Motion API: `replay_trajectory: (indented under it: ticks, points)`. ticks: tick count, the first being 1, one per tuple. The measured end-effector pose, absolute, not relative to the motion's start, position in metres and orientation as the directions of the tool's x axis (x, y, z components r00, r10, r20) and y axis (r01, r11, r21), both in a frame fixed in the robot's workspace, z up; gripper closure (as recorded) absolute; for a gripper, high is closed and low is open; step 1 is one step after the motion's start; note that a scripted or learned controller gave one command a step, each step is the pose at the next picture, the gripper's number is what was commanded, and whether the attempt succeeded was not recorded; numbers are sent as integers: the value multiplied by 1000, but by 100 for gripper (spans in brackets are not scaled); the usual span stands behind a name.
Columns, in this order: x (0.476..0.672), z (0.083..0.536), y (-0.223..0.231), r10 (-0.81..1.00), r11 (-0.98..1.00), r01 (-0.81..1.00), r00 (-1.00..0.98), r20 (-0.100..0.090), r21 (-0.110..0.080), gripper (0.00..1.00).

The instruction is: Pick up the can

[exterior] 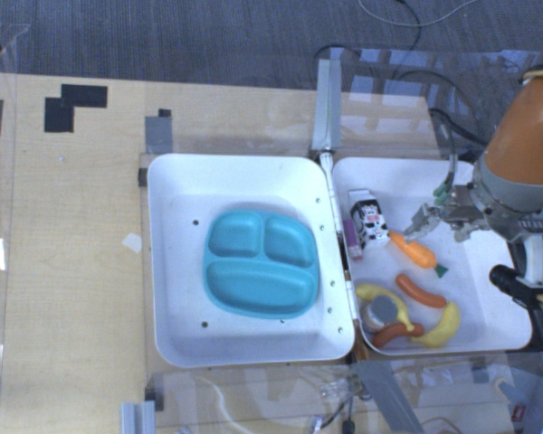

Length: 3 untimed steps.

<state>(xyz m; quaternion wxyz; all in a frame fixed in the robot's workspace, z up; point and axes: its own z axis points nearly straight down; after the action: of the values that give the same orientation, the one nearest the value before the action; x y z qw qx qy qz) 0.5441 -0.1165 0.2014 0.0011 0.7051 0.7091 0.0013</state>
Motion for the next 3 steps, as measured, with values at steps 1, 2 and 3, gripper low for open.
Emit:
replay_trajectory:
  ticks: [1, 2, 3]
  points:
    - [516, 126, -206, 997, 75, 997, -75, -1, 2, 0]
    - [604, 100, -191, 997, -71, 997, 71, -7, 31, 0]
    - [662, 89, -198, 990, -141, 990, 141, -1, 10, 0]
